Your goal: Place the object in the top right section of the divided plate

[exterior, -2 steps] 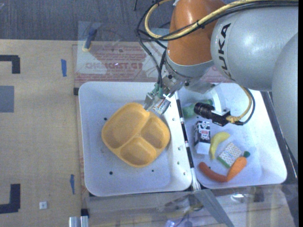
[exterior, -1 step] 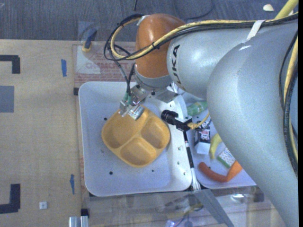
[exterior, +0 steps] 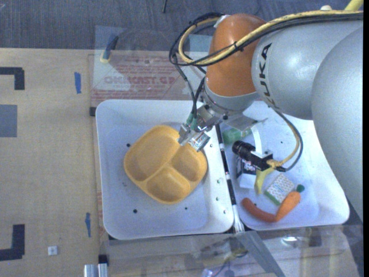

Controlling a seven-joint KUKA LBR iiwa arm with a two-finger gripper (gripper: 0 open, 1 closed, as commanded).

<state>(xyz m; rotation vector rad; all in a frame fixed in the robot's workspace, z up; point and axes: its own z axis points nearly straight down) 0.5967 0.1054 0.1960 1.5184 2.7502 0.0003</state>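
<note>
Fingers [exterior: 199, 140] are too small and washed out here, so I honestly can't tell if they're spread, closed or pinching something.

Nearest stuff is in the right bin [exterior: 328, 208]: an orange carrot [exterior: 290, 203] touching the end of a curved red-orange piece [exterior: 258, 212]. Just behind those is a pale checkered packet [exterior: 279, 187], with a yellow banana-looking thing [exterior: 261, 180] right beside it.

The left bin [exterior: 115, 212] has the yellow divided plate [exterior: 153, 154] sitting roughly in its middle, turned at an angle. It has one big section on the far left and two smaller ones on the near right.

The gripper [exterior: 194, 136] is over the plate's far right rim, at the edge of the right-hand section. Can't tell if it's touching.

Farther back in the right bin, a green thing [exterior: 233, 135] pokes out from under the arm.
</note>
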